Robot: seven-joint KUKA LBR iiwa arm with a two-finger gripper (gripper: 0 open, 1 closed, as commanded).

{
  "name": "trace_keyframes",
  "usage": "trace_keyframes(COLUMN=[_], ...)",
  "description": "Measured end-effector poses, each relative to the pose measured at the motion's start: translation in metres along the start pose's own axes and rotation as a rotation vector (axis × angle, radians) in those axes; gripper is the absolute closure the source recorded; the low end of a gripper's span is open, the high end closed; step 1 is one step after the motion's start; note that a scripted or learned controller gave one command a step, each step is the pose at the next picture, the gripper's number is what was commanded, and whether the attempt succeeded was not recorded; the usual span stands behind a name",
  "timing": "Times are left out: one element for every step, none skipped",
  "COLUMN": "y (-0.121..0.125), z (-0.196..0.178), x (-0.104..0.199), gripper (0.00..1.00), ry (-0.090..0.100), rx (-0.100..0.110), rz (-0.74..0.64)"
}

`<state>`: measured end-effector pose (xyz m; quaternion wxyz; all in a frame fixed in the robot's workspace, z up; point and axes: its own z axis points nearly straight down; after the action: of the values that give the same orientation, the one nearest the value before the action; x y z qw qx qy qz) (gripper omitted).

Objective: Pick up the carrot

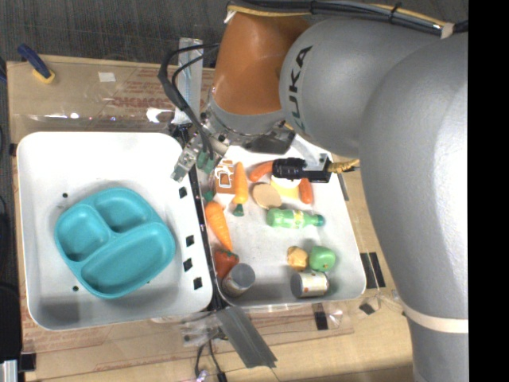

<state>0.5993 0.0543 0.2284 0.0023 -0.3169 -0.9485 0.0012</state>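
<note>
"KUKA" lettering on grey arm [382, 78]

Brown bench top [95, 86] (plastic-covered, taped) against dark ribbed floor [95, 10].

Teal divided plate [115, 241], green bottle [293, 219]

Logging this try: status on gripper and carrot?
Gripper over the bins' shared wall, nothing seen between fingers. Carrot lies in right bin by that wall, below gripper. Red item touches its lower end.
</note>
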Motion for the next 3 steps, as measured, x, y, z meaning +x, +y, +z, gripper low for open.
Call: trace_keyframes(y=[0.054,0.074,0.125], z=[0.033,0.028,0.035], x=[0.004,0.07,0.051], gripper=[1.0,1.0,1.0], ry=[-0.001,-0.001,-0.004], rx=[-0.002,-0.002,-0.003], rz=[-0.025,0.058,-0.04])
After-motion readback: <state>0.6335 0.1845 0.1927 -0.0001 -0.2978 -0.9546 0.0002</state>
